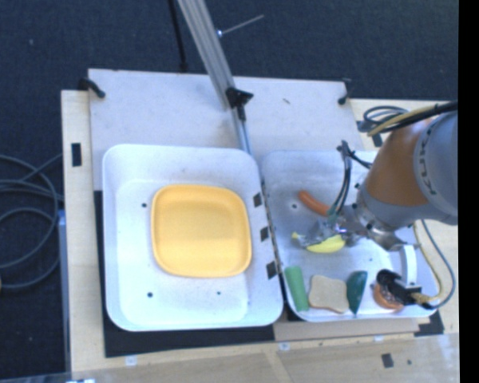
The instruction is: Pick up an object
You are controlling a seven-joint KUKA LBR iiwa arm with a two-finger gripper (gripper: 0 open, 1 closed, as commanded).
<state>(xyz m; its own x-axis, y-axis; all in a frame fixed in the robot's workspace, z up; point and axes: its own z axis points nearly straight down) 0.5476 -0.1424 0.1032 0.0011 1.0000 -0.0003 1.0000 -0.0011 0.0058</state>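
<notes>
Gripper: hanging low in the right-hand bin (303,166), tips (323,234) right at the yellow banana-looking piece; honestly can't tell how the tips are set, too murky there.
Banana: yellow toy (329,246), mid-bin, lying with its long axis roughly left-right across the view, a little tilted. Sits directly under or just below the gripper tips, so my guess is the closing line wants to run across that axis, near-far in the view.
Touching or not: looks like contact or very near it, but no way to say it's actually pinched.
Carrot-ish thing: orange stick (313,203) just up-left of the gripper, close but apart from the banana.
Front row: green cylinder (296,288), slice of toast (328,293), dark green pointed piece (357,290), and an orange-and-black item (389,291) in the corner, all nearer the front wall, apart from the banana.
Left bin: white bin (128,182) holding one yellow square plate (200,230), well away from the arm.
Risk: my read, the carrot is the nearest thing to get bumped.
</notes>
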